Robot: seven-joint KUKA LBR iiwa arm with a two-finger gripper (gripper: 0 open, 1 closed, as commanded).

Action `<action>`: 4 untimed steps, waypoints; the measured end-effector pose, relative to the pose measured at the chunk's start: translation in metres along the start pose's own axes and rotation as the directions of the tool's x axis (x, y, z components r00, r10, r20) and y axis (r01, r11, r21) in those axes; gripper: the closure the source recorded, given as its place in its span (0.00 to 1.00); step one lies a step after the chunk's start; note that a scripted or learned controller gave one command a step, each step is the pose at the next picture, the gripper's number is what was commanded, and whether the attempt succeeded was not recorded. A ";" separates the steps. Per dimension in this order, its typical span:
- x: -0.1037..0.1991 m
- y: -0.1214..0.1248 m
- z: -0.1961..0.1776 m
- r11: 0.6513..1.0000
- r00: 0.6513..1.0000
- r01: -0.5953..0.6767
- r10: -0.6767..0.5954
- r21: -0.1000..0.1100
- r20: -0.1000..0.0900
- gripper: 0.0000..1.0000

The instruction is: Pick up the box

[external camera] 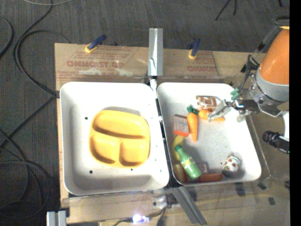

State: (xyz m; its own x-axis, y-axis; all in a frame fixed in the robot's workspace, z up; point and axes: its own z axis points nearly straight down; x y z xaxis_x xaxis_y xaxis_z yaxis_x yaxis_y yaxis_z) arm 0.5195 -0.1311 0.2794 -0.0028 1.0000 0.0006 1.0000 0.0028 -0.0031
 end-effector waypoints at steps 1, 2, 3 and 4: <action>-0.024 -0.036 0.116 1.000 1.000 0.025 -0.025 0.002 -0.002 0.00; 0.003 -0.014 0.122 0.983 0.983 -0.183 0.183 0.002 -0.001 0.00; -0.033 -0.032 0.191 0.999 0.999 -0.038 0.038 -0.010 -0.001 0.00; -0.083 -0.035 0.174 0.996 0.996 -0.090 0.090 0.002 -0.009 0.00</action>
State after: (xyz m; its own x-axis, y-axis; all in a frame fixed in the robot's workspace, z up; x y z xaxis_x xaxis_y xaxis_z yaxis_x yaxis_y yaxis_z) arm 0.4845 -0.2145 0.1050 0.0868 0.9962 0.0089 0.9962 -0.0867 -0.0051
